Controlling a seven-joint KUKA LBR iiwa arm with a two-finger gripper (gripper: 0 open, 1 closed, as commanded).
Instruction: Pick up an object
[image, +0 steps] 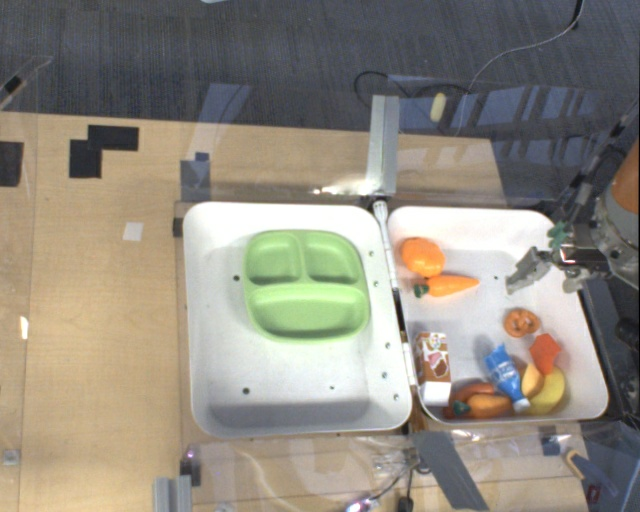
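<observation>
arm (612, 215): grey, orange band above wrist | end effector (548, 270): grey metal fingers, small green marking

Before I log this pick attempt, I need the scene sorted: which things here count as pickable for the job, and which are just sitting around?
For the job: claw, carrot, orange, pretzel, carton, bottle, banana, right bin.

Lying about: green tray, left bin.

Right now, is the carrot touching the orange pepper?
Cannot tell. In the camera view the carrot lies just below the orange pepper, with no plain gap.
</observation>
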